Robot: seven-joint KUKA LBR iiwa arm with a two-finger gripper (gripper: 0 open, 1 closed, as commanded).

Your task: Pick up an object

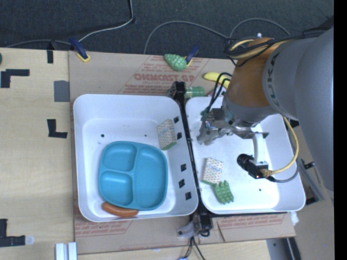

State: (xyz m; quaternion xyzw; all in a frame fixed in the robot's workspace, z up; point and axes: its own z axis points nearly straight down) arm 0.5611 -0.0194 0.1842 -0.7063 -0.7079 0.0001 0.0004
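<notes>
Watching hand (207, 136): over right bin (282, 199); I cannot tell its grip
Risk: dividing wall (187, 145) close; sachet (212, 170) flat, may slip

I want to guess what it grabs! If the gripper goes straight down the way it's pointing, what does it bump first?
Probably bare bin floor. The gripper hangs over the right bin near its left wall; the patterned packet lies nearer the camera, likely off its line. Depth is unclear.

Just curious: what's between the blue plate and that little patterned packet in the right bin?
In the camera view, the black divider where the two bins meet lies between the blue plate and the packet, with bare white bin floor on either side.
</notes>
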